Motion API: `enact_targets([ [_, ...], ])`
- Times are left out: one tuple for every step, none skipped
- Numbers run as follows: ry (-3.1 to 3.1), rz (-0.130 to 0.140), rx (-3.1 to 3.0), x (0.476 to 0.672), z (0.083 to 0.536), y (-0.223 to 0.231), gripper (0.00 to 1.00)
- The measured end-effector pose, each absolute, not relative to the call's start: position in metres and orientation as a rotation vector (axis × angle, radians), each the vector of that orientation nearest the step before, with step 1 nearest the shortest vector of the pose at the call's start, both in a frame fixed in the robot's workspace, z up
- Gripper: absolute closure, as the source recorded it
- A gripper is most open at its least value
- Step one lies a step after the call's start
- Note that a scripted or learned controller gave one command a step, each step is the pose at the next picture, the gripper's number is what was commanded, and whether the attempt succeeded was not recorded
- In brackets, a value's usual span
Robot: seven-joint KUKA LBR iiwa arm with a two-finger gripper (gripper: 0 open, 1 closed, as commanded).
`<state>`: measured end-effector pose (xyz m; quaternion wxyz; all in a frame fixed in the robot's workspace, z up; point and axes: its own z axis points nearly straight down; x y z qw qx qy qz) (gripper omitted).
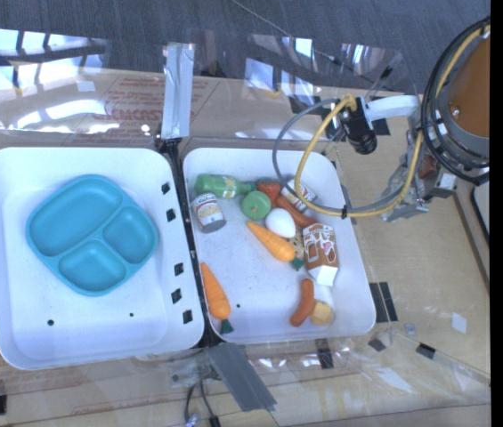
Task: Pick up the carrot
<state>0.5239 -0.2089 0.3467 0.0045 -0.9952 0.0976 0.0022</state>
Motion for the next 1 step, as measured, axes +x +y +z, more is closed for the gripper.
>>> enact_targets([
  [0.292, -0.009, -3.117, 0.5268, 0.3609, -0.2042, 1.0],
])
